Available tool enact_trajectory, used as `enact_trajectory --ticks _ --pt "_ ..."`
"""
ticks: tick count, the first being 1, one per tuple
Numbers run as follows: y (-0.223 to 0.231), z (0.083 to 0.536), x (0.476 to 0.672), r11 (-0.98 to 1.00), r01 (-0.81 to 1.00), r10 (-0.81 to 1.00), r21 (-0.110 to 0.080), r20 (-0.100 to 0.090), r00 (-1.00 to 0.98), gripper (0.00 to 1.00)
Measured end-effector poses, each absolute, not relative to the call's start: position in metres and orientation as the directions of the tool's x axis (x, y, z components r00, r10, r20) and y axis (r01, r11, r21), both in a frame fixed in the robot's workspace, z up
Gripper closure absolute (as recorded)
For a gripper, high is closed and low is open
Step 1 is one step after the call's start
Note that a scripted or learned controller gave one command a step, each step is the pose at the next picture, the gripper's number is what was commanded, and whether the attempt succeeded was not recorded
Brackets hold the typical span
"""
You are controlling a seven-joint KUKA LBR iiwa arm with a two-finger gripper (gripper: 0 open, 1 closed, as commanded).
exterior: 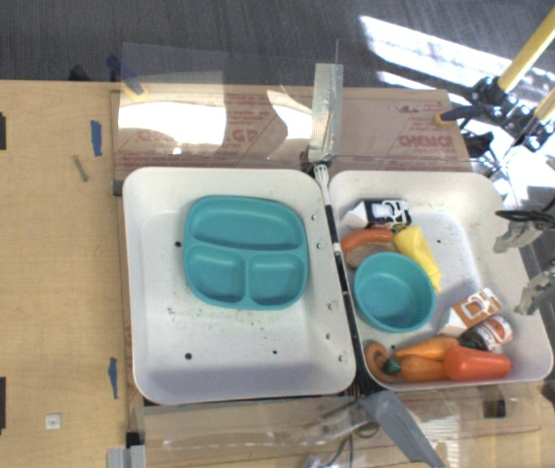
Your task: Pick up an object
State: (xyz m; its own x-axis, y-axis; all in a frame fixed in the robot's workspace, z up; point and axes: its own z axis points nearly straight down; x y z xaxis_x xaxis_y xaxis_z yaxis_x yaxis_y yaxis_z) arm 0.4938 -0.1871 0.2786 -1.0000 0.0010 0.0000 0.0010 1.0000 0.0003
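**Clerk:** Entry one, largest first?

**Checker:** Bench (pixel 33 261), tan board, which bore two white bins side by side. The left bin (pixel 150 359) and the right bin (pixel 462 198) touched along one shared edge.

**Clerk:** Contents of the left bin?

**Checker:** One teal plate (pixel 246 252) with three compartments. It lay flat, near the middle and toward the far side.

**Clerk:** And the right bin?

**Checker:** A teal bowl (pixel 394 291) stood upright, close to the shared edge. A red-orange pepper (pixel 474 364) lay along the near wall. An orange carrot (pixel 423 351) lay just beside the pepper, on its left. A yellow banana (pixel 416 250) touched the bowl's far rim on the right. An orange sausage (pixel 367 240) lay just beyond the bowl, beside the banana. An orange-and-white packet (pixel 479 308) lay right of the bowl, and a small dark-ended item (pixel 492 334) lay between the packet and the pepper. I could not tell what that item was. A black-and-white item (pixel 384 210) lay by the far wall, beyond the sausage. Its kind was also unclear.

**Clerk:** So where were the things to pick?

**Checker:** All of them rested inside the two bins. Most were crowded in the right one.

**Clerk:** Gripper state?

**Checker:** I could not tell whether it was released, clenched or grasping anything.
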Motion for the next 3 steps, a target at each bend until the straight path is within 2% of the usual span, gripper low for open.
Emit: enact_trajectory --ticks 1,2,3 --pt "-0.167 0.129 0.486 0.975 -0.22 -0.22 -0.014 -0.016 -0.975 0.0" --pt "-0.146 0.087 0.565 0.966 0.26 0.26 -0.002 -0.001 -0.966 0.0" --pt "-0.146 0.097 0.569 0.966 0.257 0.257 -0.004 -0.014 -0.966 1.0"
